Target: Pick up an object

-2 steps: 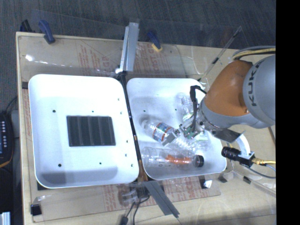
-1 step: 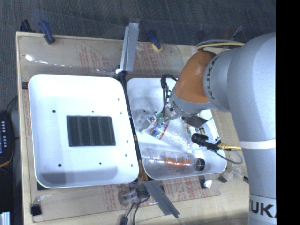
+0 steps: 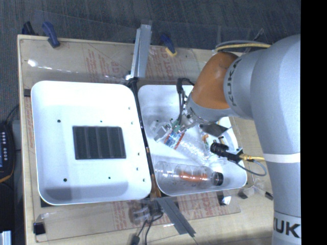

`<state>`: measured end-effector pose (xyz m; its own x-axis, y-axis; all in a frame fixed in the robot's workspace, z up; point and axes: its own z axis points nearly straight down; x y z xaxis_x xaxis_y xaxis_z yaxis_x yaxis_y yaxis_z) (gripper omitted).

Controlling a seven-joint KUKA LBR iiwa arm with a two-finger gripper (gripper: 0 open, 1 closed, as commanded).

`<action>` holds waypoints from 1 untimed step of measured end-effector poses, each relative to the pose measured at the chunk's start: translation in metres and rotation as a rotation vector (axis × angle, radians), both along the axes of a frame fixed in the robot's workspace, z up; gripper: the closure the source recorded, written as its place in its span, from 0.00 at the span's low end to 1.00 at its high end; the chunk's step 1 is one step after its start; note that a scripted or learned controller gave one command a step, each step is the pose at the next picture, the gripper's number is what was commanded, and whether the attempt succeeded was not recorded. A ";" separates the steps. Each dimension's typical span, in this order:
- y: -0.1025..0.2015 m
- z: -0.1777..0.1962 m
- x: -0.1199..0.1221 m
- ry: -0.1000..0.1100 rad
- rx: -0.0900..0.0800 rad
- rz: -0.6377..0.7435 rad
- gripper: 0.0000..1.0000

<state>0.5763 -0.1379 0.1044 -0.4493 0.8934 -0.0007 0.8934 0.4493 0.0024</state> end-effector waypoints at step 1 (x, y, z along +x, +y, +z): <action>-0.019 -0.008 0.004 -0.004 0.001 0.222 1.00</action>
<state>0.5799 -0.1568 0.0963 -0.6352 0.7724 -0.0021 0.7724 0.6352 0.0062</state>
